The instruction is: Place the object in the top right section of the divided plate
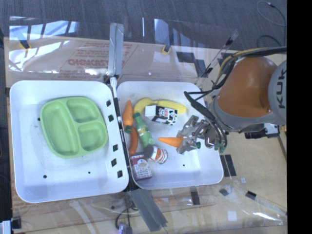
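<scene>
Hovering low over the right bin [209, 172], the robot's pincer [189, 141] sits at the thick end of an orange carrot [169, 141], which lies on the bin floor with its long axis running straight away from the pincer toward the left and its pointed tip farthest from the fingers. The carrot's thick end appears to reach in between the fingers, yet the slanted overhead view does not settle whether they are closed on it or merely beside it, so the width of the pincer cannot be told.

Beyond the carrot's tip, farther left of the pincer, lie a green bottle [143, 130], a second carrot [128, 114] along the bin's far wall, a small red-capped jar [158, 154] and a red packet [140, 168]. Up and to the left of the pincer rest a banana [161, 104] and a black-and-white carton [165, 114].

Well apart from the pincer, across the divider between the bins, the left bin [29, 179] holds the green divided plate [73, 126], all three sections bare. The target section [84, 110] lies on the side of the plate toward the pincer and upward in the view, so the carry would run leftward over the clutter.
</scene>
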### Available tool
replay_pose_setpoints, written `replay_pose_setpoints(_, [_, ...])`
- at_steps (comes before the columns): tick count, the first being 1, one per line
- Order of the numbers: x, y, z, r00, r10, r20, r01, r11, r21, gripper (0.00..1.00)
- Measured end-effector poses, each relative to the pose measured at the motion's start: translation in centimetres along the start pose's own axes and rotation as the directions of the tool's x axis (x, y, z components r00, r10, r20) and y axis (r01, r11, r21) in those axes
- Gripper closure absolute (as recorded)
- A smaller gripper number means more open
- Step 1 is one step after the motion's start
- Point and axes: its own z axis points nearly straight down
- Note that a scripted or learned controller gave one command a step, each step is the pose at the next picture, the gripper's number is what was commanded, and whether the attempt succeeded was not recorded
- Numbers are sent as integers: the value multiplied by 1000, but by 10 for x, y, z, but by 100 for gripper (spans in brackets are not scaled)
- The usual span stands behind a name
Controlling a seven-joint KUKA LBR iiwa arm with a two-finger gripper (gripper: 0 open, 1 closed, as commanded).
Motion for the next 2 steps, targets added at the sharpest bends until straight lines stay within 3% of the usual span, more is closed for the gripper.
replay_pose_setpoints(1, [10, 13, -3, 998, 63, -4, -63, 998, 0, 100])
replay_pose_setpoints(2, [17, 96, -24, 988, 151, -1, -151, 988, 0, 100])
